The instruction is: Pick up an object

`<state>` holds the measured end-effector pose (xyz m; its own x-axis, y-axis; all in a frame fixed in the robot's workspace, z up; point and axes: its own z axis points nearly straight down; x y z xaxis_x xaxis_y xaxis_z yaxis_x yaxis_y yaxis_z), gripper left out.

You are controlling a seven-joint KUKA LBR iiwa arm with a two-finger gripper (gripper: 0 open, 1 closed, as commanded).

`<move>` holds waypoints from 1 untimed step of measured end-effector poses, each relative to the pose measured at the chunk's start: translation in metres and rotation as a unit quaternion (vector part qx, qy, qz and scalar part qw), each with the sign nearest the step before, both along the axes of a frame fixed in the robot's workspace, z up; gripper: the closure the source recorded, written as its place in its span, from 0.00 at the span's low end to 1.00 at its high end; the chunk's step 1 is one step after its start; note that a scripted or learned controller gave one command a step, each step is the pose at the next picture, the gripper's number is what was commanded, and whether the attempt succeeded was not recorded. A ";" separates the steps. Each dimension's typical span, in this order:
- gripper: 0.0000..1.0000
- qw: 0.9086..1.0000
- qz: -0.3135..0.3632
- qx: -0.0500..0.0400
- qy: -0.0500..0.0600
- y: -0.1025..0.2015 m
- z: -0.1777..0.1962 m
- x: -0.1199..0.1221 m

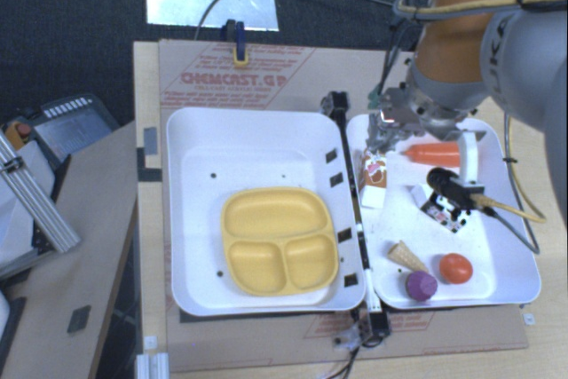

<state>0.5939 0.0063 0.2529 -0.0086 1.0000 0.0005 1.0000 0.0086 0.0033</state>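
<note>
Brown cardboard lined the bench beneath two white bins set side by side. A yellow divided plate lay in the left bin. Over the far left corner of the right bin hung the gripper, and I could not tell whether it was parted or closed. Just beneath it, against that bin's left wall, sat a small brown and red packet. An orange carrot lay just beside the gripper. Near the front wall, close together, lay a cone, a purple piece and a red ball.
</note>
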 end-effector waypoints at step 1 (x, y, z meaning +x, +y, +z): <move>1.00 1.000 -0.001 0.000 0.000 0.057 0.001 0.015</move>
